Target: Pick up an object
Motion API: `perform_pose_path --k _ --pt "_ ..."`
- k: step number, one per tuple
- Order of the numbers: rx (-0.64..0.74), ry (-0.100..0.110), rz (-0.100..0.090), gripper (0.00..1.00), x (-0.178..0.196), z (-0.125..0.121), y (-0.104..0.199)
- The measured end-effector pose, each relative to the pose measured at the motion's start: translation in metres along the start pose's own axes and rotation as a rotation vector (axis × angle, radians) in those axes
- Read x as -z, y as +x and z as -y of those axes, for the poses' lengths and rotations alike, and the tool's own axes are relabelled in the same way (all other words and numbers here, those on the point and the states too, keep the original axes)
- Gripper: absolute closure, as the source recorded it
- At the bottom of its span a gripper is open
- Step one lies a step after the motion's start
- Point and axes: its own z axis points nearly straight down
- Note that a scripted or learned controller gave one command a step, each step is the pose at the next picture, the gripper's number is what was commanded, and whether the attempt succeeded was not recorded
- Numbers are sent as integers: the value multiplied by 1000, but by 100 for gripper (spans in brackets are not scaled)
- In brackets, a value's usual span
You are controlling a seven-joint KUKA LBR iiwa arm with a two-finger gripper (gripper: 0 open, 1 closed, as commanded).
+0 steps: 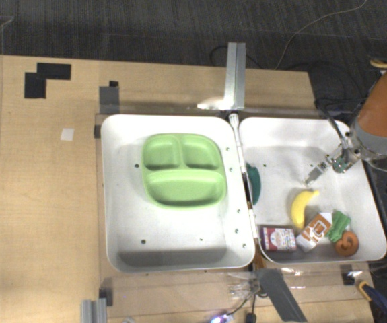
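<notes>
The grey arm [381,130] reaches in from the right, and its pincer [316,172] hangs over the right bin [274,140]. It is too small to tell if it is apart or together, and nothing sits in it. Just below it lies a yellow banana [302,207]. Near the front wall sit more things — a dark red packet [278,239], a white and orange pouch [315,231], a green toy [340,223] and an orange ball [346,243]. The left bin [119,200] holds a green tray [182,169] with three parts. Both bins rest on the wooden bench [38,200].
</notes>
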Motion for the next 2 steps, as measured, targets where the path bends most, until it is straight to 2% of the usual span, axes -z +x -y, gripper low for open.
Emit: perform_pose_path --k 1,2 --pt "-230 2 -2 0 34 9 66" --pt "-127 -10 11 0 -7 25 138"
